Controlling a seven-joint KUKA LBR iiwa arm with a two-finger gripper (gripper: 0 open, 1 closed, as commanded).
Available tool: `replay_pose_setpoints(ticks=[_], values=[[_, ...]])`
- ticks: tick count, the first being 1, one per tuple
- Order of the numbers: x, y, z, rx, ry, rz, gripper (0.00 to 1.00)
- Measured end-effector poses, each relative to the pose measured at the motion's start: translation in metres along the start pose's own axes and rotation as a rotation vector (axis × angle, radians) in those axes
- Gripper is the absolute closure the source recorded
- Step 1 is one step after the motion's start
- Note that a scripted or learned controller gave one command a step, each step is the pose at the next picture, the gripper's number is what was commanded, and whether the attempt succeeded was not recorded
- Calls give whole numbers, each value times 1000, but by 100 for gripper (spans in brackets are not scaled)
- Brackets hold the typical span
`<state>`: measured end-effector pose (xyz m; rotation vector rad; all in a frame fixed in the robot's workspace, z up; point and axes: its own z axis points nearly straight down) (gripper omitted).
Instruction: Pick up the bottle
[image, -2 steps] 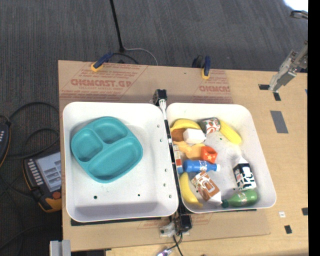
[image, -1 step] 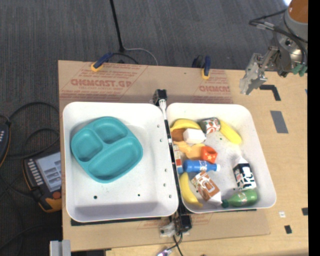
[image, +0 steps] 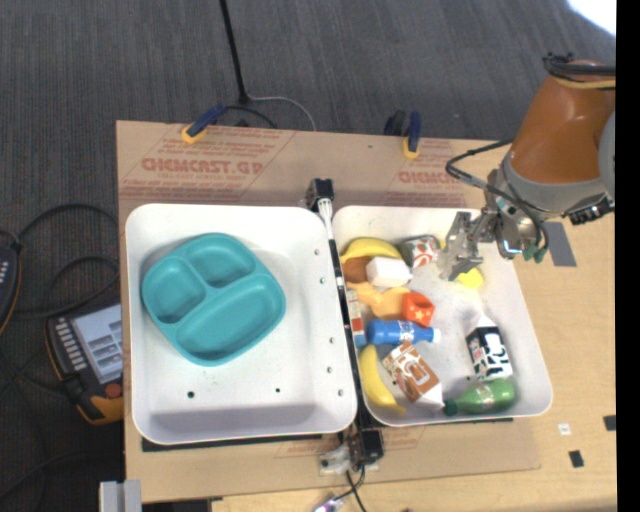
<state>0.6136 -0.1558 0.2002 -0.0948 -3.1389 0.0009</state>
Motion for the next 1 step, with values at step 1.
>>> replay_pose_setpoints(ticks=[1], values=[[56,30,38,-1,-2,-171,100]])
